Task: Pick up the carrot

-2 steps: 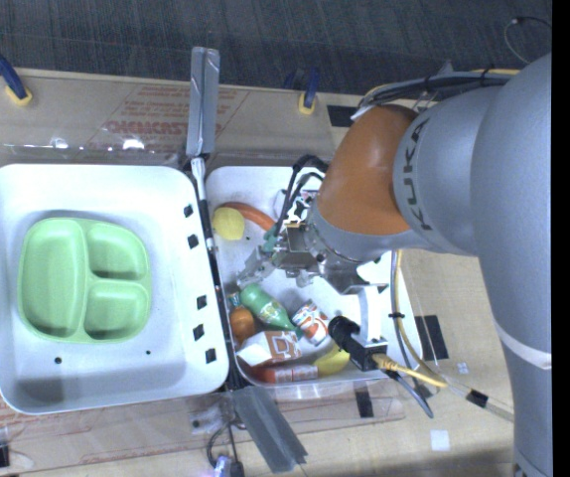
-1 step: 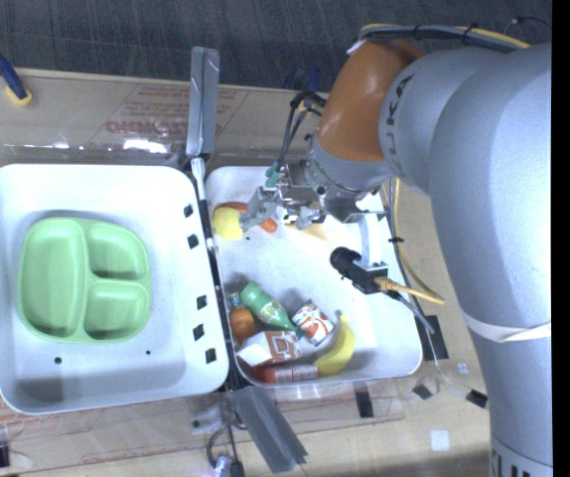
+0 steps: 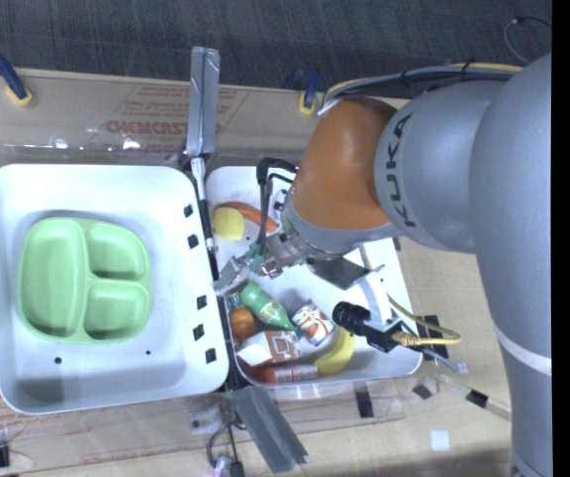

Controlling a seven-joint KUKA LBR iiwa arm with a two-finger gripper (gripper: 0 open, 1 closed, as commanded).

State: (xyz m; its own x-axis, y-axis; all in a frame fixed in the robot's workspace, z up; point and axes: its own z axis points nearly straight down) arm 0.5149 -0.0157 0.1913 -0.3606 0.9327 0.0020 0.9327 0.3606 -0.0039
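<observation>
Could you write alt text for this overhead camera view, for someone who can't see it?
A big grey and orange robot arm reaches over the right-hand white bin, which holds a jumble of toy foods, including a carrot beside a lemon. The left-hand white bin holds a green divided plate.

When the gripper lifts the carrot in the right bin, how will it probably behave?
The carrot looks like stiff, smooth plastic, so it may slip. Its rounded, tapered form could roll aside. The yellow lemon beside it and the arm above leave little room.
</observation>
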